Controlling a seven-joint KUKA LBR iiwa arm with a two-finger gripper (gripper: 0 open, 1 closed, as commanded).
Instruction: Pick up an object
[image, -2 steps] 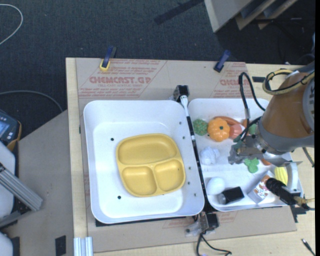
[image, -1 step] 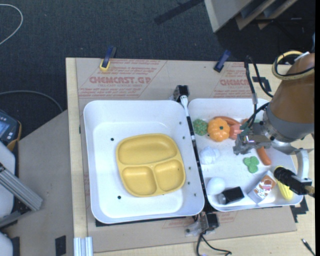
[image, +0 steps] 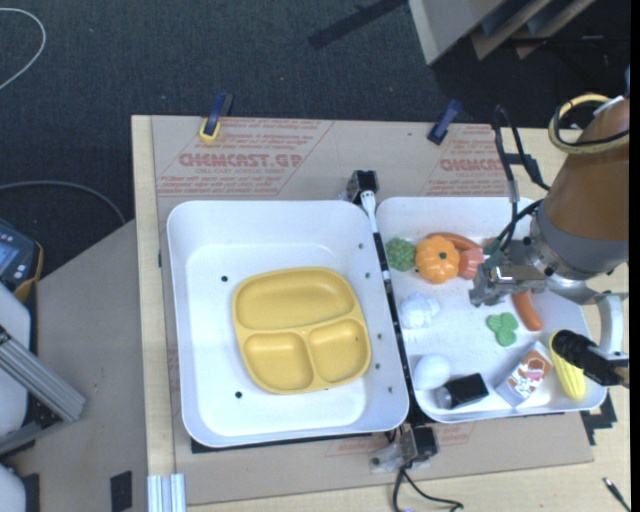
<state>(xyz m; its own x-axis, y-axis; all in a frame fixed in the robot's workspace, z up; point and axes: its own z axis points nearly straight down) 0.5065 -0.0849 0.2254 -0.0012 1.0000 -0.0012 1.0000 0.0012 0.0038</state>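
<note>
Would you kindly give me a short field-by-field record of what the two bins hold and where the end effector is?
left bin: yellow divided tray, lying flat
right bin: small pumpkin, green broccoli piece, carrot, corn cob, black block, small carton, white pieces
end effector: over the right bin, just right of the pumpkin
grasp: cannot be judged
</note>
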